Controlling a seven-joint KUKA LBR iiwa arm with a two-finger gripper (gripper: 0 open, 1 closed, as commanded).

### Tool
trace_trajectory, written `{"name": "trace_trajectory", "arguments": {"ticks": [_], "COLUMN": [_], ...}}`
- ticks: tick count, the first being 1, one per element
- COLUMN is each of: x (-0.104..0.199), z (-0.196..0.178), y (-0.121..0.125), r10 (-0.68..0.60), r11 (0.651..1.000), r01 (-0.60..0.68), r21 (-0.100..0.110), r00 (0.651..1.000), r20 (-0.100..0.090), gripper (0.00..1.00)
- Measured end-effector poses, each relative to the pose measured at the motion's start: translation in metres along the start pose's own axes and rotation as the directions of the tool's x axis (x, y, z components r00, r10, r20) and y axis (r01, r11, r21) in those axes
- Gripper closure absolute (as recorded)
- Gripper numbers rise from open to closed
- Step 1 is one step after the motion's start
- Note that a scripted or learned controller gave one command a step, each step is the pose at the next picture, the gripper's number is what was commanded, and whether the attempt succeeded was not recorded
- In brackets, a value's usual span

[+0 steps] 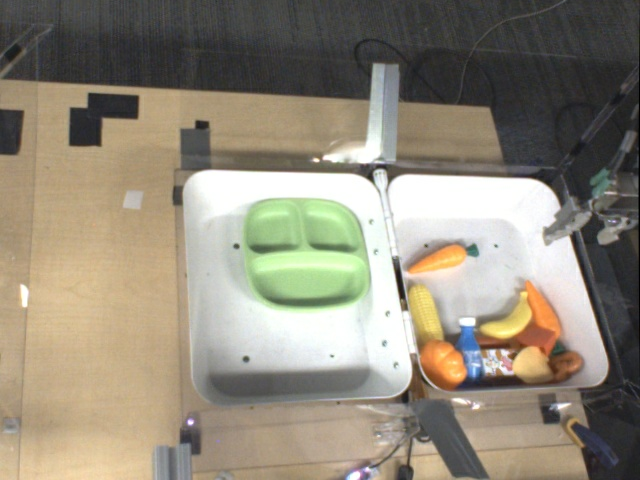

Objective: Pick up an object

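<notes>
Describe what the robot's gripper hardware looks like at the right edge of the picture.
The gripper is a small cluster of pale grey metal parts with a teal-green accent on top. A slim grey finger-like piece slants down-left over the right bin's rim. Thin dark rods or cables run up-right from it. It is too small for finer detail.

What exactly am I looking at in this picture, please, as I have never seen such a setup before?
One camera fixed above a wooden bench looks down at a slant. Two shallow white bins sit side by side. The left bin holds a green plastic divided plate. The right bin holds toy food: an orange carrot, a yellow corn cob, a yellow banana, a small blue-capped bottle and a few more pieces clustered at its near edge. At the right edge, the robot arm's pincer hangs above the right bin's far corner, with nothing seen held in it.
</notes>
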State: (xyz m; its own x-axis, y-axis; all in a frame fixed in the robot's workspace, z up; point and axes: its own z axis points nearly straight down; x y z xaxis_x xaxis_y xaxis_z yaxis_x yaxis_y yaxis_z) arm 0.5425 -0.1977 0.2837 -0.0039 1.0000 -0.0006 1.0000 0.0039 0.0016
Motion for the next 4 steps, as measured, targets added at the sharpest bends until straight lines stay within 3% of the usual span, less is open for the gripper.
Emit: {"name": "trace_trajectory", "arguments": {"ticks": [1,2,3,4], "x": [0.052,0.102,0.104,0.202], "z": [0.153,0.194,0.182,0.097], "y": [0.014,0.058,0.061,0.092], "r10": [0.012,-0.089,-0.091,-0.263], "r11": [1.0,0.996,0.996,0.965], "r01": [-0.012,0.089,0.091,0.263], "r21": [-0.001,-0.011,-0.018,-0.006], "r00": [1.0,0.996,0.996,0.965], "r20": [-0.001,0.001,-0.001,0.0], "gripper": [0.0,0.0,1.0,1.0]}}
